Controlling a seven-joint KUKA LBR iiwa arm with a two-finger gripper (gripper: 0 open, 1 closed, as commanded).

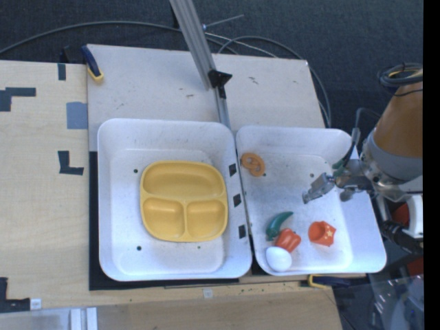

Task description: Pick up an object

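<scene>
The end effector (315,190) hangs over the right bin (295,137), reaching in from the bin's right side; whether it is open or closed cannot be told, and nothing shows in its grip. Candidates for the pick all lie in that bin. The orange block (322,233) sits nearest, just below the end effector toward the bin's front edge. Left of the block lie the red pepper (288,240) and the green piece (279,222), touching or nearly so, their long axis slanting from upper right to lower left. The white egg (278,258) rests at the front edge, against the pepper. The brown ring (252,163) lies apart, near the bin's left wall. The left bin (110,184) holds a yellow tray (183,201). The block, standing alone, looks the easiest target. No writing or label can be read.
</scene>
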